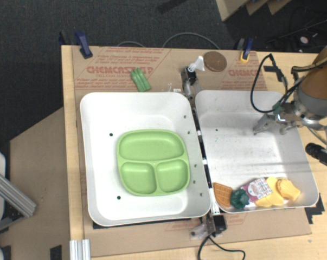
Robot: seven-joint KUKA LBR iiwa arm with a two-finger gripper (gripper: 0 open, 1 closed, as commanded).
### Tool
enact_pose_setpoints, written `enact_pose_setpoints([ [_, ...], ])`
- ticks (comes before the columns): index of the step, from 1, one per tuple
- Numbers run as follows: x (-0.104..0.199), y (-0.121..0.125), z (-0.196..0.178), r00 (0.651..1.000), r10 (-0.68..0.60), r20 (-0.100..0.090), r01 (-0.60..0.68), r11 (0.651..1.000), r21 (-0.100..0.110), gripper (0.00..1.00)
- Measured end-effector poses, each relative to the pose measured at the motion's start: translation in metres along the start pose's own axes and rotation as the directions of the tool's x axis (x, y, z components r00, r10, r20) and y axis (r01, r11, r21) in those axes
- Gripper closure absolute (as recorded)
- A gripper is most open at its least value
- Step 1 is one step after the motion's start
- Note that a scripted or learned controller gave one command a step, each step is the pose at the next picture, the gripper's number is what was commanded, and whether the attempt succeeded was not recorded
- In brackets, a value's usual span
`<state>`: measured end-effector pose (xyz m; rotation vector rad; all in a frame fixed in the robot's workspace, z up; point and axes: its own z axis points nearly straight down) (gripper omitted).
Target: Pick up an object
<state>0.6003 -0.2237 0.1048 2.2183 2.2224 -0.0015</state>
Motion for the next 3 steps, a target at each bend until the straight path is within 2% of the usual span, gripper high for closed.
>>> enact_pose_setpoints([
  [1, 0.001, -0.007, 0.006, 1.000, 0.001, -0.003, -0.001, 1.000, 0.001, 0.00],
  [2, 0.000, -0.007, -0.025, 1.000, 0.001, 0.001, -0.001, 1.000, -0.005, 0.00],
  [3, 0.002, -0.030, 0.013, 1.000, 0.001, -0.006, -0.001, 1.000, 0.004, 0.00],
])
